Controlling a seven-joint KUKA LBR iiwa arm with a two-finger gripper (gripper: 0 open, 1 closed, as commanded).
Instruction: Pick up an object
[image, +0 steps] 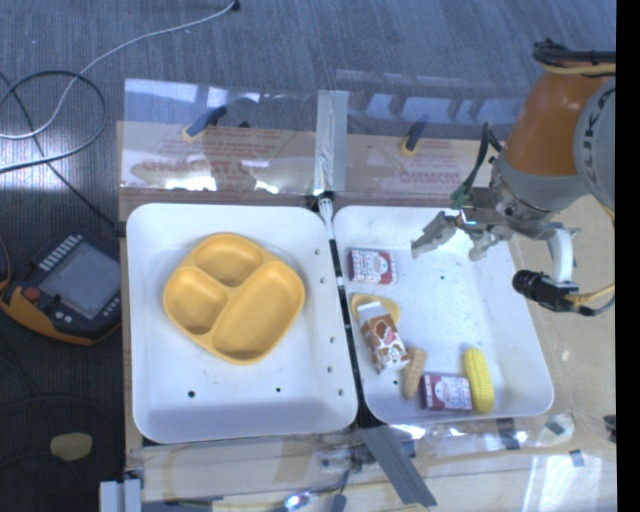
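My gripper (458, 240) hangs over the far part of the right bin (520, 310), open, with nothing between its fingers (432, 236). Below and left of it lies a small red-and-white packet (371, 266) near the bin's left wall. Toward the near side lie a yellow wedge-like piece (374, 307), a red-brown snack packet (384, 342), a tan biscuit-like piece (413, 370), a red carton (445, 391) and a yellow corn cob (479, 379). All of these lie apart from the gripper.
The left bin (160, 400) holds a yellow divided plate (233, 295). A pendant controller (68, 288) rests on the floor at the left, with cables running behind it. A black cylinder (545, 287) juts out beside the wrist at the right.
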